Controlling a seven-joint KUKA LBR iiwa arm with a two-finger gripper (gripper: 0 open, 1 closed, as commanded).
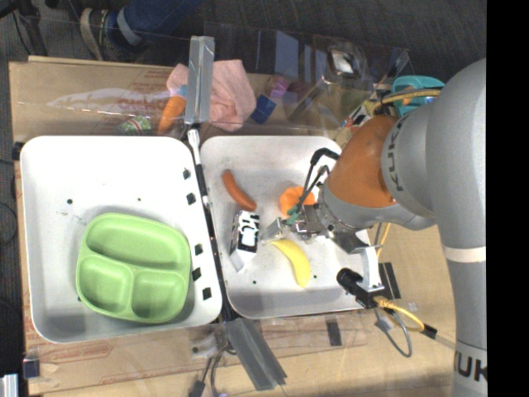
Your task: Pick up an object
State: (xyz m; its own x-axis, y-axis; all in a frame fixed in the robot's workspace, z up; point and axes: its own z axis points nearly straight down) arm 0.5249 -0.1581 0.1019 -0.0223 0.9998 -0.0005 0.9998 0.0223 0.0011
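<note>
The left bin (50,222) holds a green divided plate (132,267), lying flat. The right bin (273,304) holds a brown sausage (239,190) near its upper left, a black-and-white object (246,231) below it, and a yellow banana (294,260) near the middle. An orange object (293,198) lies just beside the end effector (296,219), which sits low over the bin between the orange object and the banana. Whether the end effector is open or closed cannot be determined. The grey arm (430,155) extends toward the right.

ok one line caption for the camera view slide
Arm's gripper low in right bin beside banana, sausage.
</note>
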